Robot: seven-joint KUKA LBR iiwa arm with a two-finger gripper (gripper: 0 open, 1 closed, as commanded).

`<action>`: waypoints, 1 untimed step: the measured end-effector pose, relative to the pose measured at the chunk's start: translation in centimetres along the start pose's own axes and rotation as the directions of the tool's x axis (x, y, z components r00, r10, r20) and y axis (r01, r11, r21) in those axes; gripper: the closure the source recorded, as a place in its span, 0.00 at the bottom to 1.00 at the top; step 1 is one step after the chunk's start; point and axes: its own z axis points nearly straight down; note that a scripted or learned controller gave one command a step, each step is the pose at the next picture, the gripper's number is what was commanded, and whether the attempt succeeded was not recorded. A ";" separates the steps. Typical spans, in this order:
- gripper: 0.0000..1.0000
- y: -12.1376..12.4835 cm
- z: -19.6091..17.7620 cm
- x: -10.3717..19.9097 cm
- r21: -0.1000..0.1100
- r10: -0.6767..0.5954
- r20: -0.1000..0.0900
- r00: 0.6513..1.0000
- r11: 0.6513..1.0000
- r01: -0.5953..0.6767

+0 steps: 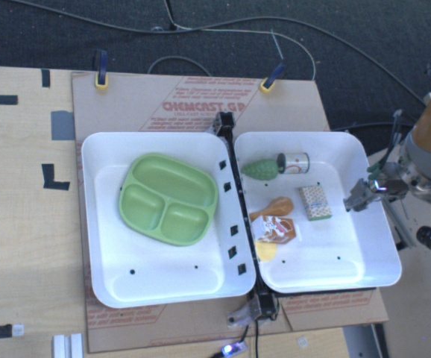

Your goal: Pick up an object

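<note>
Gripper: the dark two-finger gripper (359, 197) hangs over the right rim of the right shallow white plastic bin (350, 263); whether it is wide or narrow I cannot tell, and nothing shows held in it.
Nearest object: a small rectangular box with a speckled pale pattern (315, 202) lies on the bin floor just left of the gripper, apart from it.
Small can: a short silvery cylinder with a red-and-white label (296, 163) lies on its side near the bin's far wall, up and left of the gripper.
Green piece: a dark green leaf-shaped soft item (260, 171) lies touching the can's left end, beside the divider.
Clutter by divider: an orange-brown rounded toy (277, 206), a crinkled orange-and-white wrapper (276, 230) and a small yellow lump (265, 251) lie together, well left of the gripper.
Left bin: the other white bin (96, 237) holds a light green plastic tray with three compartments (168, 198), lying flat.
</note>
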 end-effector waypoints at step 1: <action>1.00 1.2 1.5 5.0 0.006 -0.004 -0.003 1.000 1.000 0.004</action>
